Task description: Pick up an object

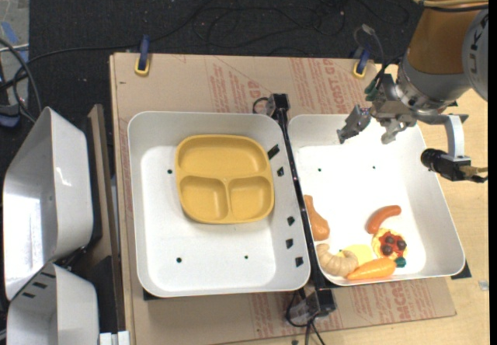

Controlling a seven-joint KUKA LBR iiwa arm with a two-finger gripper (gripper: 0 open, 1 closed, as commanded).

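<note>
My gripper [371, 128] hangs over the far edge of the right bin [404, 172], open, with nothing between its two dark fingers. Toy foods lie at the near end of that bin: an orange sausage [383, 217], a small pizza slice with dark toppings [390, 244], a carrot [371, 269], a yellow piece [357, 252], a beige knobbly piece [337, 260] and an orange squash-like piece [315, 218] against the left wall. All of them lie well nearer the camera than the gripper.
The left bin [155, 203] holds a yellow divided plate [224, 178]. Black clips run along the divider between the bins [289, 180]. Yellow clamps [142, 65] hold the cardboard sheet at the back. White tubs [43, 196] stand at the far left.
</note>
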